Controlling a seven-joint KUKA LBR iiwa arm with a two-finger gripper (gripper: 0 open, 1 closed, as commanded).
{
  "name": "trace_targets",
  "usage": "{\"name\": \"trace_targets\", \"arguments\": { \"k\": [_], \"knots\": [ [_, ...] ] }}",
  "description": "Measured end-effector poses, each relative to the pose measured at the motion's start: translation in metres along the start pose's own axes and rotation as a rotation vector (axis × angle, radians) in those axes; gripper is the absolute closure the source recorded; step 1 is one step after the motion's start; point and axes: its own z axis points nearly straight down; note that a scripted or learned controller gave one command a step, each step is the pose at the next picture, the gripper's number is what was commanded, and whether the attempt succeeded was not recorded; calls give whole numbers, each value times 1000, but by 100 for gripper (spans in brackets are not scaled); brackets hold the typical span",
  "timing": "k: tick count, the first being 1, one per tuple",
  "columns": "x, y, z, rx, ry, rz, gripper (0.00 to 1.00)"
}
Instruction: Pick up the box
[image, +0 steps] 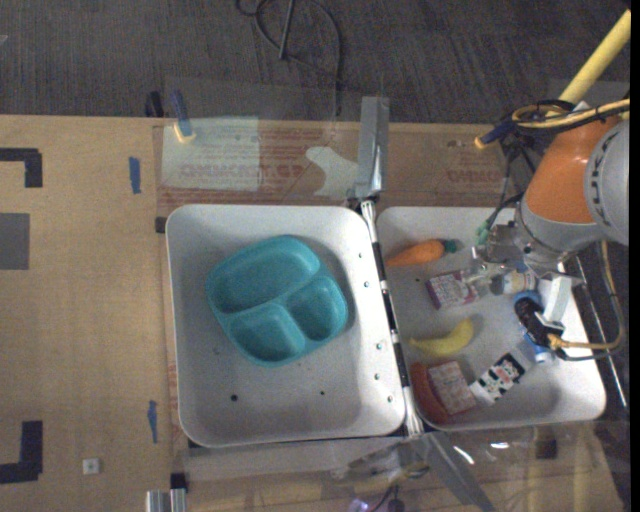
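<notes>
Two bins: shallow white trays side by side on the bench; the left bin and the right bin meet at a central divider.
Left bin contents: a teal divided plate with three compartments, lying near the middle.
Right bin contents: a carrot, a box, a banana, a brownish-red packet and a black-and-white patterned carton.
Box: a small box with a pink and white printed face lies flat in the upper part of the right bin, below the carrot and above the banana.
Carrot: orange, with a green end, near the bin's top wall.
Banana: yellow, curved, about mid-bin.
Packet and carton: near the bin's front wall, the carton just right of the packet.
Arm: grey with an orange band, reaching in from the right above the right bin.
Gripper: the gripper sits just right of the box, close to its right edge; whether it touches the box, and whether it is spread or closed, cannot be told.
</notes>
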Motion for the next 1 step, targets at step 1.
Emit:
{"name": "trace_targets", "arguments": {
  "k": [1],
  "knots": [
    [6,0,1,3,9,-5,0]
  ]
}}
